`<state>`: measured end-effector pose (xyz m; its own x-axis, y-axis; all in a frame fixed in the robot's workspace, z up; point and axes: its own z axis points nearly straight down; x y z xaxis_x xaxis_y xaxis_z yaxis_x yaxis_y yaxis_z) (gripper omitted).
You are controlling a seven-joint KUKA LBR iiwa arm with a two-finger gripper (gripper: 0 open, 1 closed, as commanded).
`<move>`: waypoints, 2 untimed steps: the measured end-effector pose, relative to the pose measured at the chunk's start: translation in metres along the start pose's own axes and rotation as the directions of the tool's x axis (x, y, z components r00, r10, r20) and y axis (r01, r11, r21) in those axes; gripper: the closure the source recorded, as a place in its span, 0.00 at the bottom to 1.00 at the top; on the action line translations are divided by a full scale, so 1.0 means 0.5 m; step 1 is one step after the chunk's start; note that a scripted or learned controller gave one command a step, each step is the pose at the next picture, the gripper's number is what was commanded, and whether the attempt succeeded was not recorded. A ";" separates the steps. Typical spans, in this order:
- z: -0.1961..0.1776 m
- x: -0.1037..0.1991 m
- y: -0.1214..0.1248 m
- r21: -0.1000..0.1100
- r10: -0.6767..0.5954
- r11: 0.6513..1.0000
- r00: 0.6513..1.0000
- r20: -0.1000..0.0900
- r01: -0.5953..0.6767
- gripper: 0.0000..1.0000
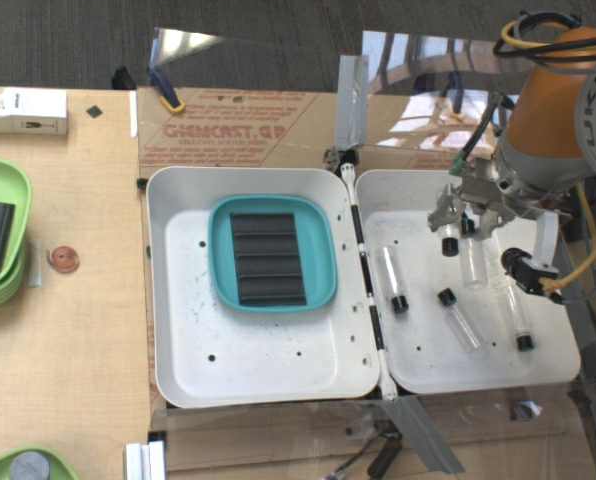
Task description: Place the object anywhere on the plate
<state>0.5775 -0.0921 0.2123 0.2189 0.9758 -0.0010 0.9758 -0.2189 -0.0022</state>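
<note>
**Claw low over the right bin, tubes waiting**

The gripper [465,220] hangs over the right bin [553,363], a clear black-capped tube [461,251] upright at its tip. Whether it's clamped, I cannot tell. It should confirm the pinch, then lift straight. Three tubes [392,280] lie loose below. The left bin [173,348] holds the teal plate [321,258], its dark ridged insert [268,258] bare.

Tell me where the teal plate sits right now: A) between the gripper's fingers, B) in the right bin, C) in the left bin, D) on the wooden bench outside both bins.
C: the teal plate, with its dark ribbed insert, lies flat in the left bin, while the clear tubes lie in the right bin under the gripper.
</note>
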 end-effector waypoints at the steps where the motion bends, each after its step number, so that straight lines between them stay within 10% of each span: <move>1: 0.031 0.121 0.054 0.002 -0.023 1.000 1.000 0.001 0.023 1.00; 2: 0.045 0.255 -0.005 0.004 -0.220 0.976 0.976 0.001 0.220 1.00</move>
<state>0.6031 0.0328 0.1895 -0.0011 1.0000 -0.0016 1.0000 0.0011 -0.0059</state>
